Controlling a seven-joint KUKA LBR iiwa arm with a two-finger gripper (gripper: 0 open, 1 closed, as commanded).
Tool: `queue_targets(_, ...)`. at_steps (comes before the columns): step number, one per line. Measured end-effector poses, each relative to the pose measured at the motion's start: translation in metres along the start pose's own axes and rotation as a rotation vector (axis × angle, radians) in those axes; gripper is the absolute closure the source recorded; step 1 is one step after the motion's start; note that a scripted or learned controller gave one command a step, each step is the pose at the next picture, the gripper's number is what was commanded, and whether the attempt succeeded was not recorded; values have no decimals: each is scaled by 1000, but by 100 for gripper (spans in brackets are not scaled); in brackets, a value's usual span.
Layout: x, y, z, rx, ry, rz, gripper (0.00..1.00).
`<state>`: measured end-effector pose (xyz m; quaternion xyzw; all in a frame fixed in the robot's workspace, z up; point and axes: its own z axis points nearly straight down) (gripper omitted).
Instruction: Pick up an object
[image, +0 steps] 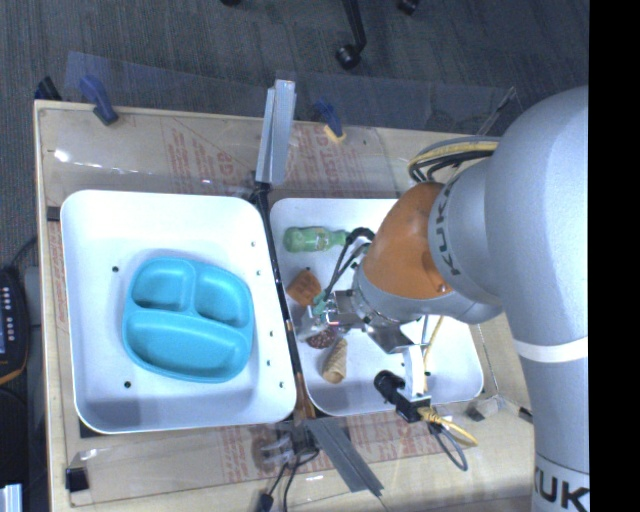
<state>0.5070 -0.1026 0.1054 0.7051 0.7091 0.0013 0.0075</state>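
At the near edge of the bench (200, 450), a metal bracket (340, 455) is seen between the two bins. In the right bin (455, 385), a tan cone-shaped object (334, 359) lies near the front wall, with a dark brown piece (321, 340) just beyond it. The gripper (325, 312) is positioned low over these items, close beside the dark piece; whether its fingers are open or shut cannot be told, and nothing is seen held between them. An orange-brown block (303, 288) lies just past the gripper, near the divider. Further back, a green bottle (312, 239) lies on its side near the rear wall. In the left bin (90, 220), a blue compartment tray (188, 318) rests centrally. The grey arm (520, 210) with its orange band (405, 250) enters from the right.
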Motion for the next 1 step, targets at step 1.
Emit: queue_targets(1, 68, -10, -138, 13, 10, -5, 100)
